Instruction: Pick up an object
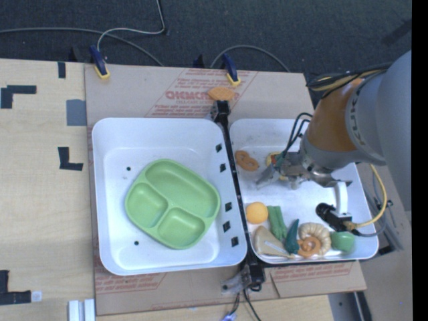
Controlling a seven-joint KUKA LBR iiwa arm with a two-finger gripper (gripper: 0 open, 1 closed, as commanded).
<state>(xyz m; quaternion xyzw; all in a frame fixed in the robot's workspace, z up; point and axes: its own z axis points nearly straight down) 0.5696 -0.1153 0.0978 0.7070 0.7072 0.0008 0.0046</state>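
Gripper [279,176] sat low in your right bin [366,191]; I couldn't tell its grip state. Orange ball [257,212] lay just below-left of it, pretzel-shaped piece [246,160] just up-left. Green divided plate [173,203] was well left, in the other bin [107,179].
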